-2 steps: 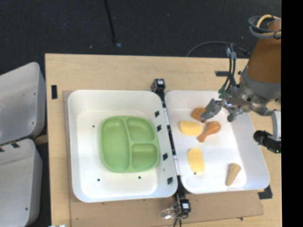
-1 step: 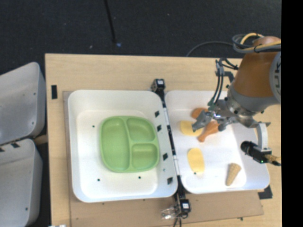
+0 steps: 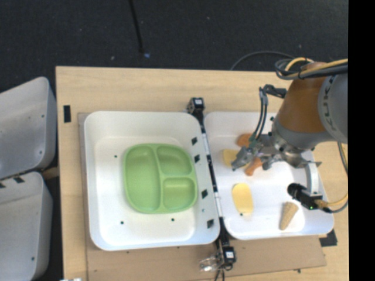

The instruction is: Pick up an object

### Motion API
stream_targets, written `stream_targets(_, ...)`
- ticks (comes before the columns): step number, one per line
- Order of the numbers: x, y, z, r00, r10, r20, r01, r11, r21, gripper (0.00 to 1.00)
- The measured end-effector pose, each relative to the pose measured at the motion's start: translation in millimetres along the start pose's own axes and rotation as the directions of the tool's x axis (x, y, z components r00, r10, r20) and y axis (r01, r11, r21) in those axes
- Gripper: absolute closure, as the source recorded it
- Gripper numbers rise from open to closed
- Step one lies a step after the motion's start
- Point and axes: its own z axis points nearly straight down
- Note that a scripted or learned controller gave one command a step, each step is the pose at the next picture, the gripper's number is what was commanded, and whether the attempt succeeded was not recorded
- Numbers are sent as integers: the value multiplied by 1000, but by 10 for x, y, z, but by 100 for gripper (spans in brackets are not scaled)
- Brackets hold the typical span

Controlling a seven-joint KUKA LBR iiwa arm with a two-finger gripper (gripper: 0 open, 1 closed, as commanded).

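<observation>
Orange piece (image 3: 252, 167) lies just beneath the pincer (image 3: 251, 156)

This is a robotics lab or test cell. A pale wooden worktop (image 3: 146, 89) stands on dark carpeted floor (image 3: 88, 22) and carries two shallow white plastic bins (image 3: 94, 215) clamped side by side. A grey industrial arm with an orange band (image 3: 302, 107) reaches over them, trailing loose black cables (image 3: 258, 60). Small plastic toy food pieces (image 3: 242, 198) serve as test items.
</observation>
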Motion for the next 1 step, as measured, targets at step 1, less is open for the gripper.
stream_targets(1, 34, 39, 439, 1000, 4, 0, -4, 1000, -1, 0)
